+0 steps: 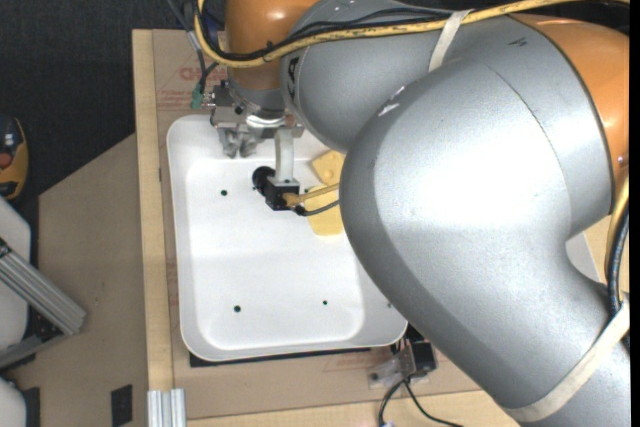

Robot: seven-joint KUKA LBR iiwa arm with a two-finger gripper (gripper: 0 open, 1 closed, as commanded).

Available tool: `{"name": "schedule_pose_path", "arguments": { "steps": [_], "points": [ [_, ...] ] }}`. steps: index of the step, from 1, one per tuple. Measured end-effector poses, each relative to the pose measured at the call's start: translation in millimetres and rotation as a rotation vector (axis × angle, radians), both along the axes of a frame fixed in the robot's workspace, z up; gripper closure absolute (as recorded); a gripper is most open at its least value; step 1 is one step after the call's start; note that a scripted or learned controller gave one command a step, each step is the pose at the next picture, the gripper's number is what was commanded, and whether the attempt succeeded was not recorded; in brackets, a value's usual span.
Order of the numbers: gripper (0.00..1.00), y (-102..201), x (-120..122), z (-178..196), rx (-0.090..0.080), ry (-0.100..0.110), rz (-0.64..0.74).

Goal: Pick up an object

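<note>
Pale yellow is the colour to look for: a flat, soft-looking yellow piece (pixel 326 221) lies on the floor of the left white bin (pixel 215 315), toward the bin's right side. The grey arm (pixel 480 215) covers part of it. A second yellow patch shows just beyond it on the far side, and you cannot tell whether it is the same piece or another one.

Your hand (pixel 235 143) hangs over the far left corner of that bin, low above bare white floor and close to the far wall. At this slant you cannot tell whether it is wide or narrow. No object can be seen in it. The few small dark dots (pixel 237 308) on the bin floor look like marks rather than things to lift. The right bin is hidden under the arm, so you can count on nothing there.

I judge the pick to be at the approach step, with no grasp made. The hand is well apart from the yellow piece, which sits to its right and nearer.

The next move calls for:
- a shift right and toward the near side until the hand is centred over the piece;
- a straight descent, clear of the bin wall;
- a close low enough to catch a flat thing.

The tan table (pixel 160 95) around the bin gives you no other target.
</note>
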State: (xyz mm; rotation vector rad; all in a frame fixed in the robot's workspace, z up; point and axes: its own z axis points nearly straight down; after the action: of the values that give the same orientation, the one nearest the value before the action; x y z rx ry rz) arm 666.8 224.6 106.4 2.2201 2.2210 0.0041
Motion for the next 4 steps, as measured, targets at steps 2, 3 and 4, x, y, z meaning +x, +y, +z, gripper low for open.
{"name": "schedule_pose_path", "arguments": {
  "steps": [2,3,4],
  "points": [
    [1.0,0.0,0.2,7.6,0.0,-0.001,-0.001],
    [1.0,-0.1,0.0,24.2,0.0,-0.001,0.0],
    [1.0,-0.2,-0.2,27.2,-0.001,0.0,0.0]
  ]
}}
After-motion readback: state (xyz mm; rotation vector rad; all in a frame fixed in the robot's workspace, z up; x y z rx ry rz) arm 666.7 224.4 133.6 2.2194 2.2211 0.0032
